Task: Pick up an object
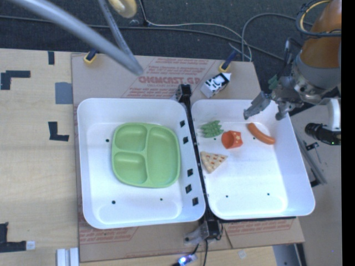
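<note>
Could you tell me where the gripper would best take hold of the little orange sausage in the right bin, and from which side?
Probably across the middle of the sausage, coming straight down from above. It lies flat and slanted on the right bin floor, long and narrow, so closing across its short width suits it. The gripper hangs just above it, and the red piece sits clear to its left.
</note>
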Robot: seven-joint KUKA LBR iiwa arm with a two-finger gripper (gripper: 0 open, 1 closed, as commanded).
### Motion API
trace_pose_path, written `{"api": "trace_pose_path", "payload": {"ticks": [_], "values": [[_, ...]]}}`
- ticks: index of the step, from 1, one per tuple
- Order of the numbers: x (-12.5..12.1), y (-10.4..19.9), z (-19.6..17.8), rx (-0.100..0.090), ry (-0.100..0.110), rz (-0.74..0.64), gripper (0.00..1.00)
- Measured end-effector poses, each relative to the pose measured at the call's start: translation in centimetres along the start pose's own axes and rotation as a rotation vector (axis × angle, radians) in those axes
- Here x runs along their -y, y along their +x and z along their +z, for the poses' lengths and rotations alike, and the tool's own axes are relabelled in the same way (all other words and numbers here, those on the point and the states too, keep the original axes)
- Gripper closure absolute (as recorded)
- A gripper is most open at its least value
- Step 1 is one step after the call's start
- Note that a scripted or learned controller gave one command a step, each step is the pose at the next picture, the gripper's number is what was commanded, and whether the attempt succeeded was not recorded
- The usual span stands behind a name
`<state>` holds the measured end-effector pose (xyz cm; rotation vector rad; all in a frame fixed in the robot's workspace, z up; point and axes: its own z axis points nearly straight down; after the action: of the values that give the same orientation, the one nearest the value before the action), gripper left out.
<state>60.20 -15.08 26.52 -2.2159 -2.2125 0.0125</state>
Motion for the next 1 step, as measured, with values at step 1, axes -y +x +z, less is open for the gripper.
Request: {"api": "trace_pose_path", "payload": {"ticks": [1], "values": [[-0.2, 0.03, -0.68, 0.002, -0.011, -0.003, 0.0]]}}
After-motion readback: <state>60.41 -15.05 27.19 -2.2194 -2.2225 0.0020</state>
